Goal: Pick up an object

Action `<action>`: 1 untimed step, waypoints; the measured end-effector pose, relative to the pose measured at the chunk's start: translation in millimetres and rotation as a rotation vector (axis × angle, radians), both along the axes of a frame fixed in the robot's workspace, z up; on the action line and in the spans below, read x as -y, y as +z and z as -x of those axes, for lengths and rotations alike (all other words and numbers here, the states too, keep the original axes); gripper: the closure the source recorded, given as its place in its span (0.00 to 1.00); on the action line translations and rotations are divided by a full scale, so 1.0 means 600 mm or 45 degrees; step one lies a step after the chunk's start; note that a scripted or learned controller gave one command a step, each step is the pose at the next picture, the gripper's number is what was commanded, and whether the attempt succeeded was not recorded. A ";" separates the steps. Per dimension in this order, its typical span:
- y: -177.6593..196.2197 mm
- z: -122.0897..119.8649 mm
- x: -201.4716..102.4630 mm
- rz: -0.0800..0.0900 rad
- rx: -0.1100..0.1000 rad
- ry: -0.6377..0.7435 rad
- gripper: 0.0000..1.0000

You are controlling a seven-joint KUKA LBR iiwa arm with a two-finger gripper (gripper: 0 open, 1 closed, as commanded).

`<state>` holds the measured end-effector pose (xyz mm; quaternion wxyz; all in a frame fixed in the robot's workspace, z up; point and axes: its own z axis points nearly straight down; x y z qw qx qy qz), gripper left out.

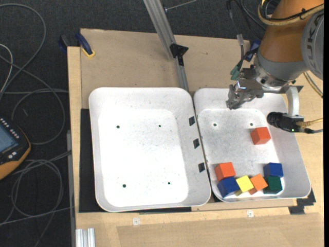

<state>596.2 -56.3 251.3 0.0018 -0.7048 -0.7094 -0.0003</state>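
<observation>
Camera view: tool hovers up-left of lone orange block, apart.

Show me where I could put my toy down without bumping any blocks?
The left bin has bare white floor from wall to wall. In the right bin, the middle is free, between the lone orange block and the clips by the left wall. Its near corner is crowded with the cluster of blocks.
</observation>
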 end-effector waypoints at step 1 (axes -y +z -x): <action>0.013 0.028 -0.080 0.000 0.000 0.000 1.00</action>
